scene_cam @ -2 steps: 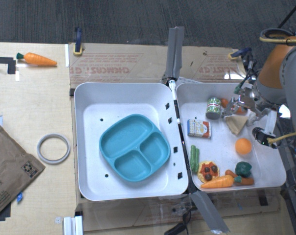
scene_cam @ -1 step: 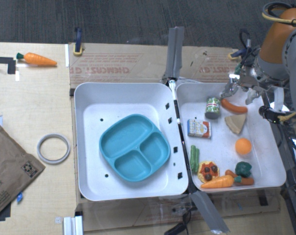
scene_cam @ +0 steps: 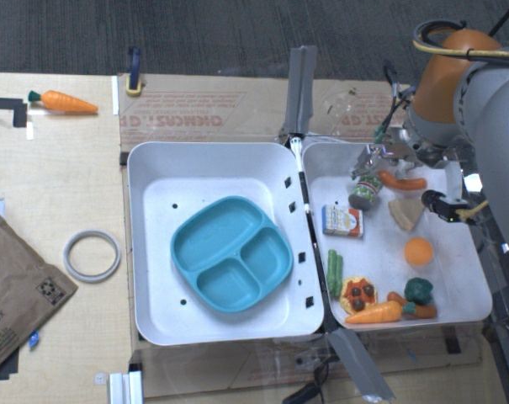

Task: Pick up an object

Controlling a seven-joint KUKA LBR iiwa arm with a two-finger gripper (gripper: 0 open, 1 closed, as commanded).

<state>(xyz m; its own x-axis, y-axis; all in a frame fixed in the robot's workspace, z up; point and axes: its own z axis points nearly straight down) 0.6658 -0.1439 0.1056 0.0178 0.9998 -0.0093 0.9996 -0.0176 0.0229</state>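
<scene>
The right bin holds several toy foods. A small green-and-grey can lies near its back left, with a red sausage just to its right. My gripper hangs right above the can's upper end, close to or touching it; I cannot tell whether it has hold of it. Further forward lie a small milk carton, a beige bread wedge, an orange, a green pea pod, a pizza slice, a carrot and a broccoli piece.
The left bin holds a blue divided plate. On the bench at the left lie another carrot, a tape ring and a brown paper bag. The arm's orange band rises over the right bin's back right corner.
</scene>
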